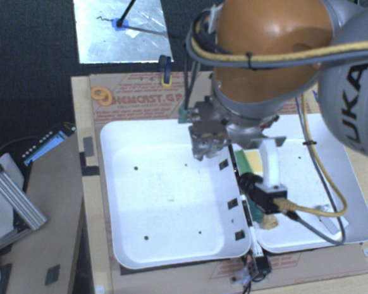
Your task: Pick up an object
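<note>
Block (253, 163), pale yellow, half-hidden

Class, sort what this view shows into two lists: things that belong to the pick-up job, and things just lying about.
Belonging to the job:
grey metal gripper
right white plastic bin
pale yellow flat block
small dark green piece
small tan lump

Just lying about, outside the bins:
orange ring
shiny silver sheet
yellow and blue clamp

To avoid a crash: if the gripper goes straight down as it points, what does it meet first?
Probably the left bin, its floor by the right wall, though depth under the gripper is unclear.
</note>
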Robot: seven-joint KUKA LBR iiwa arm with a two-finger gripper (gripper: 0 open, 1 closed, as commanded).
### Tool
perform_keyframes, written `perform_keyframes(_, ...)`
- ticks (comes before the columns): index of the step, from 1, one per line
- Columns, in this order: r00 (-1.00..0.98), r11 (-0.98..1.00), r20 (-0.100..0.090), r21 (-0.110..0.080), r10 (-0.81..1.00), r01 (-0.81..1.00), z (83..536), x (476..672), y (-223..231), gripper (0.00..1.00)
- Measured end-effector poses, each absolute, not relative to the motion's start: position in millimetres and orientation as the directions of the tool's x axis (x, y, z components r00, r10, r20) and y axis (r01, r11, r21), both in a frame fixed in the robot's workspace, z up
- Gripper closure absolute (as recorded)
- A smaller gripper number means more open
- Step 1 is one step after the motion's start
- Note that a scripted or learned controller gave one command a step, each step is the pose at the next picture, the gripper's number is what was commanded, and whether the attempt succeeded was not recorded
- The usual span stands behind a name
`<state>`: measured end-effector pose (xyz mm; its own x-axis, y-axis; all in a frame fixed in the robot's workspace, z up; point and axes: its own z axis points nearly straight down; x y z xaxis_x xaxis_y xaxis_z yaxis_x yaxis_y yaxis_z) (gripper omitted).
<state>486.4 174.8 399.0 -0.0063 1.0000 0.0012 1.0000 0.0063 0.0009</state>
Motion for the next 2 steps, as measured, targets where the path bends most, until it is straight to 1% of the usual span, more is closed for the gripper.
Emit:
perform_keyframes(1,-0.009,0.009,-0.001,-0.007,1.0,1.0,316.6,484.8,237.8,1.0)
perform_keyframes(2,-0.005,0.005,0.008,0.015,1.0,1.0,445.6,487.5,234.0,1.0)
